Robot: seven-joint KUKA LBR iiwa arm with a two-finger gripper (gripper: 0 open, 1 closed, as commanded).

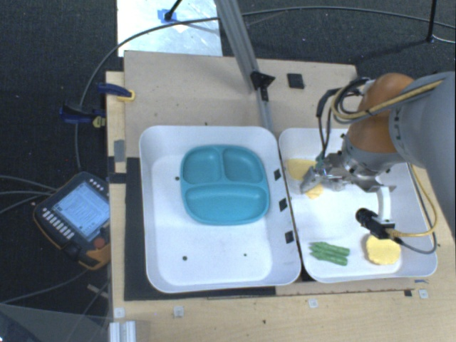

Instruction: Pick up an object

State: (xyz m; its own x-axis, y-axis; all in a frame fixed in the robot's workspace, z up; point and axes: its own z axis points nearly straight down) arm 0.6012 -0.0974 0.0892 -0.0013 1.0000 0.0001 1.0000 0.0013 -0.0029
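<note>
Two shallow white bins are seen side by side on the tan surface (214,91). In the left bin (160,212) a teal divided plate (224,184) with three compartments is lying flat, in the upper half of the bin.

In the right bin (335,226) three items are noted. A yellow piece (298,167) is lying near the bin's upper left corner, close to the wall shared with the left bin. A green bean-like bundle (328,252) is resting near the front edge, left of centre. A round yellow item (382,251) is lying near the front right corner, well apart from the green bundle.

The arm (399,120) is seen reaching in from the right, with the orange band above the wrist over the upper right part of the right bin. The gripper (312,184) is located low in the right bin, just beside the yellow piece at its lower right. A small yellowish bit is visible at the tip of the jaws, but whether it is held or merely lying beneath cannot be told. Whether the jaws are open or closed cannot be told from this angle.

Left of the surface, a teach pendant (75,216) with a lit screen is resting on the dark floor (43,48). Blue and yellow clamps (107,95) are fixed at the surface's left edge.
</note>
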